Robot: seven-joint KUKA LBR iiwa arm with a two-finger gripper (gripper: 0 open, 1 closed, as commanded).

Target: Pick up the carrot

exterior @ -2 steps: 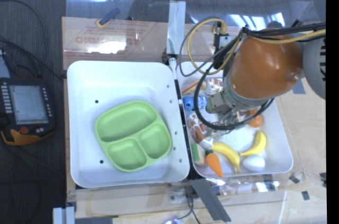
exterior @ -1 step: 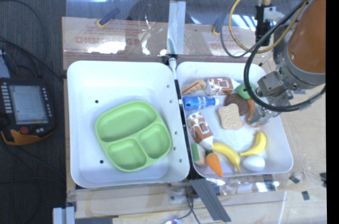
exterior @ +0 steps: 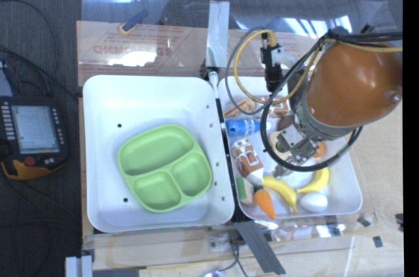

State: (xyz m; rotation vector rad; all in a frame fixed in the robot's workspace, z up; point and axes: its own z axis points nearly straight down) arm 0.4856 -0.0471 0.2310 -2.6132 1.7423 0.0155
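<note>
We find the small orange plastic carrot (exterior: 264,202) lying at the front edge of the right-hand shallow white bin (exterior: 351,197), just beside a yellow plastic banana (exterior: 286,191) and near a white egg (exterior: 313,201). The grey tool (exterior: 292,152) hangs above the bin's middle, apart from the carrot; we cannot tell its state. A green three-compartment plastic tray (exterior: 165,167) occupies the left-hand white bin (exterior: 105,105).

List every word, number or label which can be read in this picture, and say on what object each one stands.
None can be read.
Brown board behind the bins: faint reddish print, too blurred.
Blue bottle: pale label, too small.
Brown and white packet: markings, illegible.
Pendant with a screen: display text too small.
</note>
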